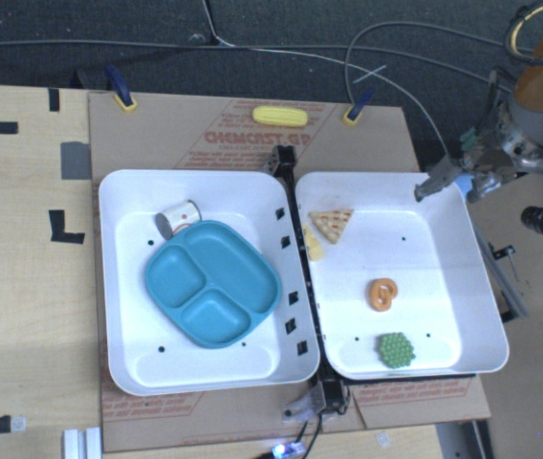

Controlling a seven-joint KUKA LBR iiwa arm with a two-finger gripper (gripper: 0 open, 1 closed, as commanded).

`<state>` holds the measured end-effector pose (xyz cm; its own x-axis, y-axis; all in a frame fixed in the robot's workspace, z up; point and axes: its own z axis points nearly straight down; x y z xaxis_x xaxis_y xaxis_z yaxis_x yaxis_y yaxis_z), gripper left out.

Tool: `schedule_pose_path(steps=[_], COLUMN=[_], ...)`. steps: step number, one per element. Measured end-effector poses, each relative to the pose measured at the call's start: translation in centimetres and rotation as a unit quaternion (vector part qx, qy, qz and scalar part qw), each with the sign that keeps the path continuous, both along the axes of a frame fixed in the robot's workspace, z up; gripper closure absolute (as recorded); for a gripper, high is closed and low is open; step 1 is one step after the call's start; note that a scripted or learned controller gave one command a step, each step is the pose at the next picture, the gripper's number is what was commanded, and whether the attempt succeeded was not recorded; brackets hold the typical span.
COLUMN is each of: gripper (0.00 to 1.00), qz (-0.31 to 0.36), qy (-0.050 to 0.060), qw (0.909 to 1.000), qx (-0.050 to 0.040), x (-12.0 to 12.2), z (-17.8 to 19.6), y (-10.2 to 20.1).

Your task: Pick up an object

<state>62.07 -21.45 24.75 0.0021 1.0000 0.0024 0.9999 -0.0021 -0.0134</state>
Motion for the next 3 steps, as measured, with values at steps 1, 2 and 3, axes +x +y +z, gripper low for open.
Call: schedule_pose_path(steps=[1, 2, 3], gripper=[0.00, 0.00, 0.00], qz=[0.002, 0.002, 0.002], qy=[-0.006, -0.004, -0.003], qw=[1.0000, 1.0000, 1.0000], qx=[-0.0016, -0.0013, -0.0013], x=[0.3, 0.4, 0.4], z=[0.8, -3.8, -10.0], y=[0.0, 0.6, 0.1])
